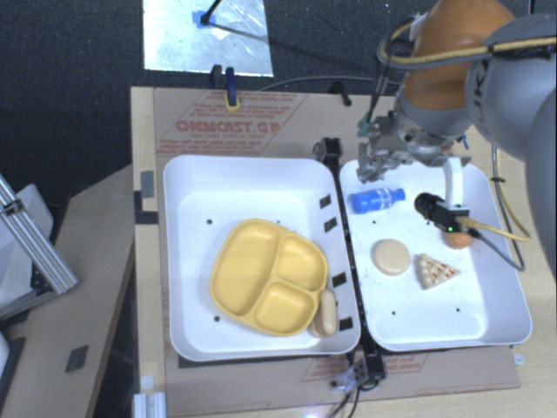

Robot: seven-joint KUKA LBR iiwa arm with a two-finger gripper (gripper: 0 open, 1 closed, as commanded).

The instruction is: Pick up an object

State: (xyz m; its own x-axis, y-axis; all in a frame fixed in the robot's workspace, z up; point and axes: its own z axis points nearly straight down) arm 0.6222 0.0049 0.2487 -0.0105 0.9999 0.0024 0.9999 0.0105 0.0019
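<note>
Up in the right bin (500,316), the hand (374,168) hangs at the far left corner, just above a blue bottle (376,199) lying on its side; whether it is open or closed, I cannot tell. Nearer lie a round tan disc (391,256) and a pizza-slice toy (435,272). Beside it, the left bin (196,190) holds a yellow divided tray (268,276).

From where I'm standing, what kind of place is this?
Probably a robotics lab test bench: a grey arm hangs over two white bins, which hold toy-like items such as a yellow divided plate and a small blue bottle.
</note>
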